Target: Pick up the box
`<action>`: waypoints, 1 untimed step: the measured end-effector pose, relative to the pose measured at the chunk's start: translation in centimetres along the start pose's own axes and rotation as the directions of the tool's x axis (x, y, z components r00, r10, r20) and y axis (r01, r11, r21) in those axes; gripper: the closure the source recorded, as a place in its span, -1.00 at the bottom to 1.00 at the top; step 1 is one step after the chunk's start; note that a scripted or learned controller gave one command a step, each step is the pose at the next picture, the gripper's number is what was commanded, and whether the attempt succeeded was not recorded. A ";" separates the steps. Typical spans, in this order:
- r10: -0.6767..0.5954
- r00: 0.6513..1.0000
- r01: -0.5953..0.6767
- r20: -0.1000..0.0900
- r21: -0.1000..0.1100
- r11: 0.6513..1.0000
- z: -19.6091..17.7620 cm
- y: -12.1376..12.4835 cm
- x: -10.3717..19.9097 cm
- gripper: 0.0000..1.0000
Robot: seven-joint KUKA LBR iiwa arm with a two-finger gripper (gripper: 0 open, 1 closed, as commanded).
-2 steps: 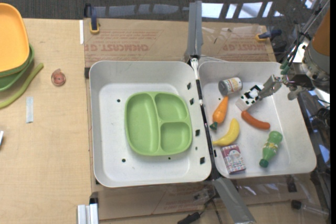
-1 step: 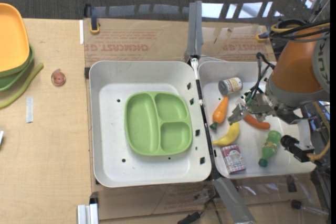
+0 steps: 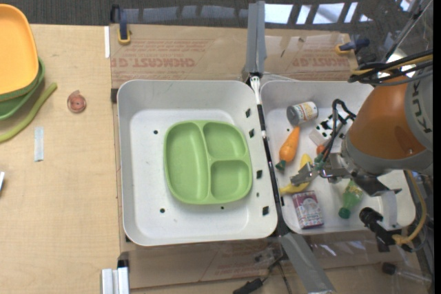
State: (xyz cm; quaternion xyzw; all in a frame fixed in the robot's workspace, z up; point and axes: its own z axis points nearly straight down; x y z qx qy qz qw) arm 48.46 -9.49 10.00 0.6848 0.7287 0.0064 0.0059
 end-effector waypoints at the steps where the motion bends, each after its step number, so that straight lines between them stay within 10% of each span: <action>1: 0.036 0.999 -0.036 -0.005 0.009 0.999 0.4 1.3 0.2 -1.00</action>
